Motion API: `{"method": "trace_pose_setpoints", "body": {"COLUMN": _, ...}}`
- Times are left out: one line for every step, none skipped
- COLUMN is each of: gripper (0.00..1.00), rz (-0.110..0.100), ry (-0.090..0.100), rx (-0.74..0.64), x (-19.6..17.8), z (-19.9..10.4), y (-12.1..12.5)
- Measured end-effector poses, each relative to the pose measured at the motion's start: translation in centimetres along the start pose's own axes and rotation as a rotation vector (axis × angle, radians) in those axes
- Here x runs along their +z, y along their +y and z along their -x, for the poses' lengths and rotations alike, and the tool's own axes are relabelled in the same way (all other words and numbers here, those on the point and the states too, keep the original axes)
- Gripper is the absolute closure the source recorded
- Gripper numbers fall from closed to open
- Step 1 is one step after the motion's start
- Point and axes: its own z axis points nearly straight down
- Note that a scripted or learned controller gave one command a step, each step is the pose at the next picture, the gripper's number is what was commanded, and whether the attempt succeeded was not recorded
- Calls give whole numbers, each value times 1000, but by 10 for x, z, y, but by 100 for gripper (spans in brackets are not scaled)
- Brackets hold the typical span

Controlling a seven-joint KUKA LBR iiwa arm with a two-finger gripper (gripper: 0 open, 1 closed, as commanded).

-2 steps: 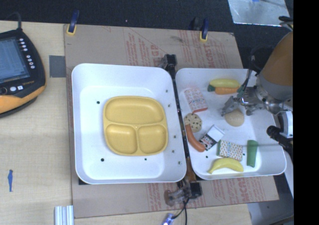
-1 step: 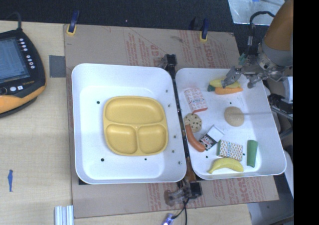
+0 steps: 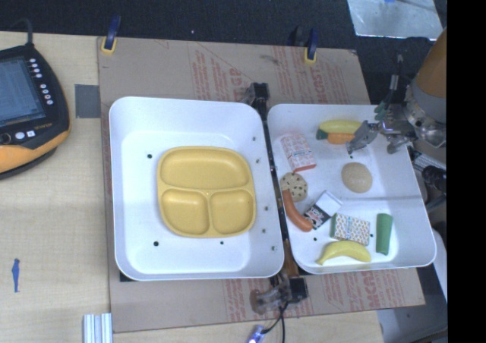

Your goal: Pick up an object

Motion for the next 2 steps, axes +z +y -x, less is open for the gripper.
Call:
{"method": "trace_pose_setpoints", "body": {"gripper": 0, "rz": -1, "ry": 0, "rx": -1, "x": 45, "z": -9, "y": 54}}
{"method": "trace_pose_setpoints", "body": {"gripper": 0, "rz": -2, "ry": -1, "rx": -2, "x": 55, "z": 25, "y": -23}}
